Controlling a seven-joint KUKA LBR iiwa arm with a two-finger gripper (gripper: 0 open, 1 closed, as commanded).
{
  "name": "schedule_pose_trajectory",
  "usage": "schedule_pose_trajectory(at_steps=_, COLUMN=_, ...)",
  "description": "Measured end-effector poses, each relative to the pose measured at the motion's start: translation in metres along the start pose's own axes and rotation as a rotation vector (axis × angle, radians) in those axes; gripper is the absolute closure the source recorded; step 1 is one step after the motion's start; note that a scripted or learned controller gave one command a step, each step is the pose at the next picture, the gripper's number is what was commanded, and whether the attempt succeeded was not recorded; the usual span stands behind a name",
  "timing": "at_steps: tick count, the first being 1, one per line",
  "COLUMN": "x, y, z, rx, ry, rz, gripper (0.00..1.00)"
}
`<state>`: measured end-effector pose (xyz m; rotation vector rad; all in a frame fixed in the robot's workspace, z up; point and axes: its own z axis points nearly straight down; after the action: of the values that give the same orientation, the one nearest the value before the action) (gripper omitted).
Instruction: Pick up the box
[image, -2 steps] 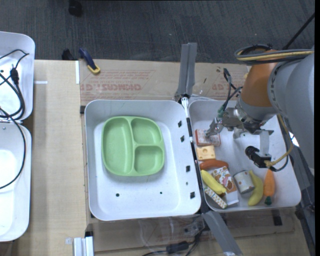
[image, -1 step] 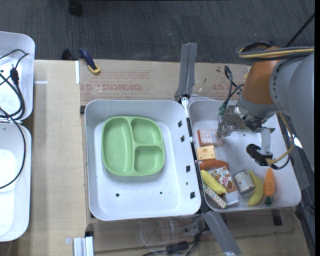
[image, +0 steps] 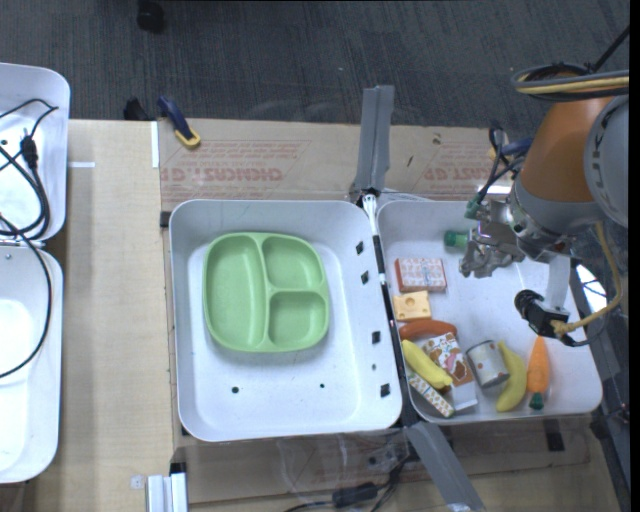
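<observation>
Right bin (image: 590, 400): the box (image: 420, 273), printed pink and white, lies flat near the bin's left wall, just above a small yellow block (image: 412, 305). The jaws (image: 484, 256) hang to its right, apart from it and grasping nothing; whether released or clenched cannot be told. Left bin (image: 190, 390): a green divided plate (image: 267, 291).

I've just got the one fixed cam, mounted above the surface (image: 110, 300), angled down over both white bins (image: 190, 330), pretty wide.
</observation>
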<state>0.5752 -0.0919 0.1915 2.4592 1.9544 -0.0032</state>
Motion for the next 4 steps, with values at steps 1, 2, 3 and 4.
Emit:
schedule_pose_trajectory(at_steps=1, x=0.000, y=0.000, z=0.001, rx=0.001, ry=0.000, rz=0.000, gripper=0.00)
schedule_pose_trajectory(at_steps=2, x=-0.009, y=-0.024, z=0.100, rx=0.001, ry=0.000, rz=0.238, gripper=0.00)
schedule_pose_trajectory(at_steps=3, x=-0.035, y=-0.062, z=0.101, rx=0.003, ry=0.001, rz=0.392, gripper=0.00)
schedule_pose_trajectory(at_steps=4, x=-0.003, y=-0.004, z=0.090, rx=0.002, ry=0.000, rz=0.450, gripper=0.00)
